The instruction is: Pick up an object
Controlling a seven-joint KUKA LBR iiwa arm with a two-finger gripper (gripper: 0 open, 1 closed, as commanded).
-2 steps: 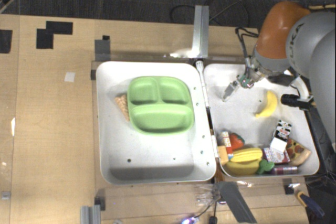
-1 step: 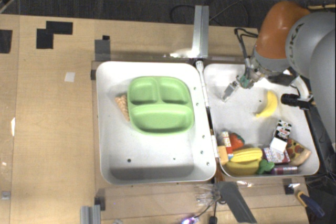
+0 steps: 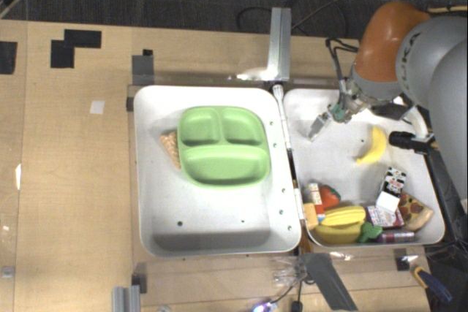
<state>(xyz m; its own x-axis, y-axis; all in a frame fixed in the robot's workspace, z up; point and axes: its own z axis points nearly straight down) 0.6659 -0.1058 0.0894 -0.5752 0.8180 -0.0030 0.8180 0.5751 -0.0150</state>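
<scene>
My gripper (image 3: 322, 123) hangs over the back left part of the right bin (image 3: 322, 102), above bare white floor, and nothing shows in its grasp. A small yellow banana (image 3: 373, 145) lies to its right, apart from it. At the front of that bin is a pile of items: a larger yellow banana-like toy (image 3: 341, 220), a red piece (image 3: 329, 195), a green piece (image 3: 371, 232), a black-and-white box (image 3: 395, 181) and a pizza-slice toy (image 3: 415, 212).
The left bin (image 3: 157, 215) holds a green divided plate (image 3: 221, 145) with a tan waffle-like item (image 3: 170, 148) sticking out from under its left edge. A metal post (image 3: 281, 44) stands behind the wall between the bins. My arm's orange band (image 3: 386, 40) looms over the right bin's back corner.
</scene>
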